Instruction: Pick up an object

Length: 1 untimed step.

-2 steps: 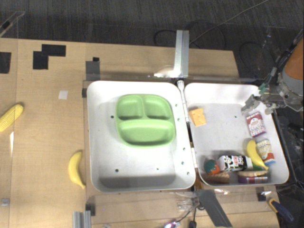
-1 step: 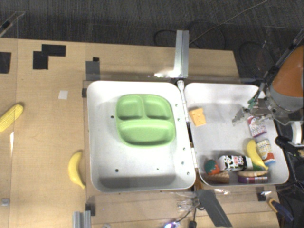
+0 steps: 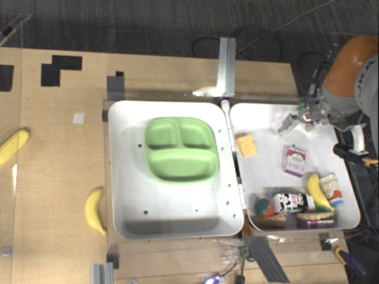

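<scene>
Nearest me, the right bin (image 3: 349, 218) holds a banana (image 3: 317, 191), a carton (image 3: 290, 202) and a small packet (image 3: 295, 160); a cheese wedge (image 3: 246, 145) lies farther back. The gripper (image 3: 294, 122) hovers at the far wall, fingers apart, holding nothing (approach stage, I judge). Next I must choose a target and descend.

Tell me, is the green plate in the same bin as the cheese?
No, the green plate lies in the left bin; the cheese is in the right one.
</scene>
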Available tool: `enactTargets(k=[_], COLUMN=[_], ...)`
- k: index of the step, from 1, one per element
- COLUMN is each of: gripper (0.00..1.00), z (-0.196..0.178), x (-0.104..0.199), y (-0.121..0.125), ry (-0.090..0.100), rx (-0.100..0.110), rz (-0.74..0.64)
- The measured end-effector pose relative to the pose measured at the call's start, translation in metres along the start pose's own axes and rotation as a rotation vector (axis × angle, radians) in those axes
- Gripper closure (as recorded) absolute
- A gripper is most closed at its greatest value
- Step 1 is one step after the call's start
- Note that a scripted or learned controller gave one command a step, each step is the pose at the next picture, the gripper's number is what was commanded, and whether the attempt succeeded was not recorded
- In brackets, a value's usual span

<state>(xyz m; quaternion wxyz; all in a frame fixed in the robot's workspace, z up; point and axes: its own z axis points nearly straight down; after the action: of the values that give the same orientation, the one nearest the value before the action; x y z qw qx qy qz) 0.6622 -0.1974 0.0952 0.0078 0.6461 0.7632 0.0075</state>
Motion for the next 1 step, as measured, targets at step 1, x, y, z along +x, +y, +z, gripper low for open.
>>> enactTargets(k=[1], gripper=[0.00], z=[0.0052], x=[0.0161], y=[-0.0599], ry=[0.000], rx=[0.010], rz=[-0.054])
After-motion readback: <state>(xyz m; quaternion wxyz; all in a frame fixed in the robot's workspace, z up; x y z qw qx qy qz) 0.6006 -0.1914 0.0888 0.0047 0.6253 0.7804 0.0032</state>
